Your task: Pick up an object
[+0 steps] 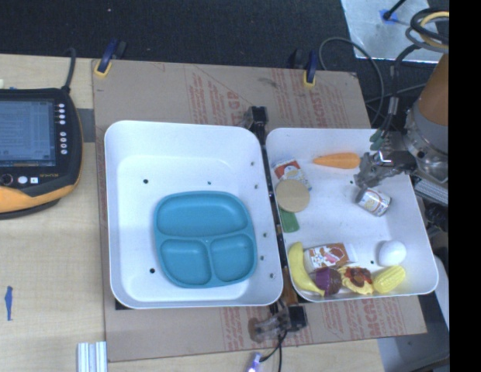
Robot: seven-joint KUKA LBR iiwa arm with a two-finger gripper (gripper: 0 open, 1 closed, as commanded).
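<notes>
Two white bins lie side by side on the bench, and the right bin (423,231) is the landmark for all places below. Inside it, near its far right part, lies a small silver can (374,201) on its side, tilted. The gripper (371,173) hangs just above this can, at the side of the can that is farther from the camera; it seems close to the can or touching it, but the can is not clearly between the fingers. The view is too small and dark there, so I cannot tell if the claw is spread or pressed together.

Just beyond the gripper, near the far wall of the right bin, lies an orange carrot (337,160). At the left side of the bin are a small packet (287,169), a round tan disc (293,197) and a green piece (289,222), one after another toward the camera. Along the near wall lie a banana (299,270), a printed packet (328,254), a dark purple thing (327,280), a yellow corn (389,278) and a white egg (392,252).

Left of the right bin, touching it, stands the left bin (128,208) with a blue divided tray (204,237). Far left of both lies a control tablet (27,142).
</notes>
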